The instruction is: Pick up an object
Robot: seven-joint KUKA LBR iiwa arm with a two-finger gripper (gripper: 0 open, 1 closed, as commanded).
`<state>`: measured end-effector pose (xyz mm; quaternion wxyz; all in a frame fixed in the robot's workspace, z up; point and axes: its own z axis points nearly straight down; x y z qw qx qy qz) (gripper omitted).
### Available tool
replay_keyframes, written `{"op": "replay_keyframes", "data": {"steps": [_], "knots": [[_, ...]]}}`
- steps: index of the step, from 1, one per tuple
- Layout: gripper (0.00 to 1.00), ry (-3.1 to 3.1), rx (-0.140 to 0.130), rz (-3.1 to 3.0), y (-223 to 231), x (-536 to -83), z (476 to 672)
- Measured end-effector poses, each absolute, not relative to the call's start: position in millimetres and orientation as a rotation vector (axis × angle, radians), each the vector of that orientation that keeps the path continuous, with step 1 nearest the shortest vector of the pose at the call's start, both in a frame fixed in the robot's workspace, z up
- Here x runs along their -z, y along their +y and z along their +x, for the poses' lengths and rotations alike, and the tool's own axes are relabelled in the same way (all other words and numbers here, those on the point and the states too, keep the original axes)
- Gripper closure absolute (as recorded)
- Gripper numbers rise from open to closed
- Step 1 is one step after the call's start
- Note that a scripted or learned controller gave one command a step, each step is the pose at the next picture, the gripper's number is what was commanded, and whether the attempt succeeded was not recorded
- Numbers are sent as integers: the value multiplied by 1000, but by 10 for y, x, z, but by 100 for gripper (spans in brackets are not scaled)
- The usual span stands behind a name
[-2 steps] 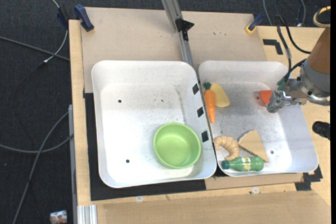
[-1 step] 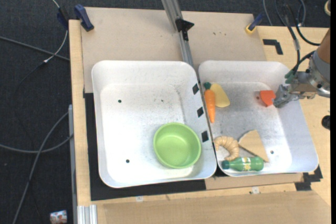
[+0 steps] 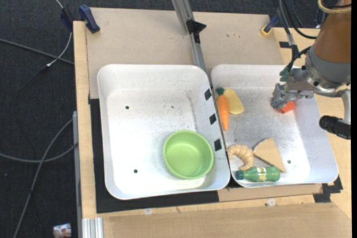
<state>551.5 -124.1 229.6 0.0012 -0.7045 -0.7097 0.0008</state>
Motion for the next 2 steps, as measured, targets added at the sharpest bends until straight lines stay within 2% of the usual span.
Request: {"op": "replay_keyframes", "data": {"steps": [1, 2], "knots": [[100, -2227, -4, -2211, -641, -2224, 5648], [100, -2228, -4, -2212, -91, -2325, 5692]]}}
